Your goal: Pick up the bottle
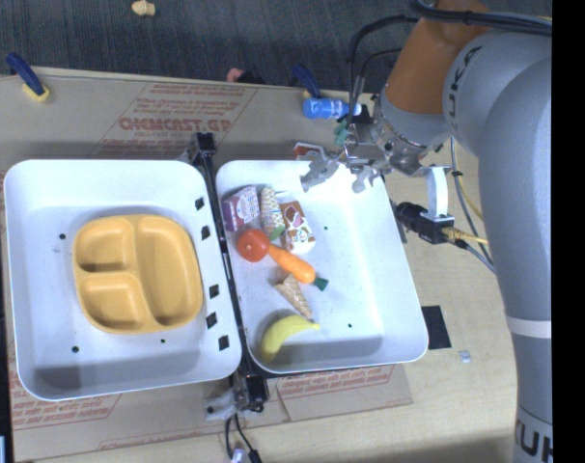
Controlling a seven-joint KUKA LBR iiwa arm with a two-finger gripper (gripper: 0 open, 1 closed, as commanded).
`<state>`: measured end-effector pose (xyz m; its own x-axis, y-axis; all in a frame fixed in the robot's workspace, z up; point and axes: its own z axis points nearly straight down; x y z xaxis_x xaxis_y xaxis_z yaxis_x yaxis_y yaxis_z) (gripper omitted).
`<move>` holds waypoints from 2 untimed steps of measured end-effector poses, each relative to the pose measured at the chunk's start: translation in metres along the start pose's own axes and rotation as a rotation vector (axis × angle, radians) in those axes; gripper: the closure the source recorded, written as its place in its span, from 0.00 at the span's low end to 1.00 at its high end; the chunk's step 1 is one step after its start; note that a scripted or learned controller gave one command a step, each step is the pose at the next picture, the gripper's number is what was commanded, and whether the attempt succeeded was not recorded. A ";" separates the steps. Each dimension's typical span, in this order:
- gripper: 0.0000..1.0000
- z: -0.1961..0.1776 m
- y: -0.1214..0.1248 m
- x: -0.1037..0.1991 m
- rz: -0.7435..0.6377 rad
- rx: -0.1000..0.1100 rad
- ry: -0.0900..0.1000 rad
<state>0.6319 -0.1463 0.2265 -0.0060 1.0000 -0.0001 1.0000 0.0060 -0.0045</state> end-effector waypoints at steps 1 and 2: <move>1.00 -0.010 0.000 0.001 -0.005 0.002 0.000; 1.00 -0.018 -0.045 -0.021 -0.368 -0.001 0.000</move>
<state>0.5872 -0.1680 0.2446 -0.3656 0.9308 0.0016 0.9308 0.3656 -0.0037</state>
